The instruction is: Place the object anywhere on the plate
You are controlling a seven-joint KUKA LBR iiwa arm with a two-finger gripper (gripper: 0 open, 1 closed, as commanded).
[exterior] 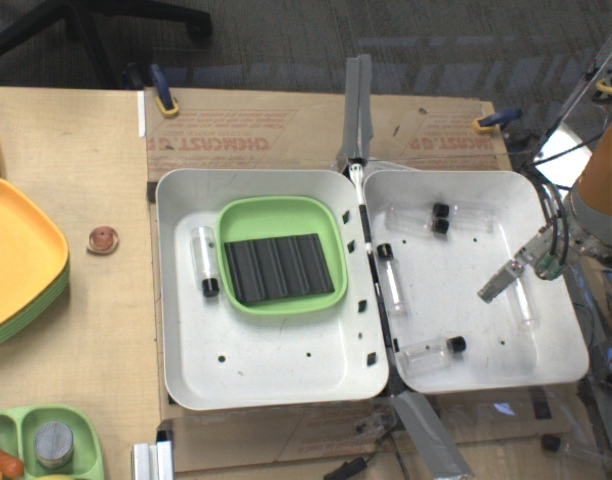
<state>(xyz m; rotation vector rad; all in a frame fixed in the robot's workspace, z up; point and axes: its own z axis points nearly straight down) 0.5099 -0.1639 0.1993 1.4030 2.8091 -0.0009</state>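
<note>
A green square plate (pixel 282 211) lies in the left bin (pixel 276 373) and carries a dark ridged slab (pixel 281 268). A clear tube with a black cap (pixel 203 260) lies in the same bin, just left of the plate. Several more clear black-capped tubes lie in the right bin (pixel 486 368): two near the back (pixel 436 218), one along the left wall (pixel 389 280), one at the front (pixel 433 349). My gripper (pixel 494 288) reaches in from the right, low over the right bin's right half, beside another clear tube (pixel 524 304). I see nothing held in it.
Cables and the arm's wrist (pixel 556 253) hang over the right bin's right edge. On the bench to the left are stacked orange plates (pixel 21 258), a small red knob (pixel 103 239) and a green tray (pixel 46 438). Clamps hold the cardboard at the back.
</note>
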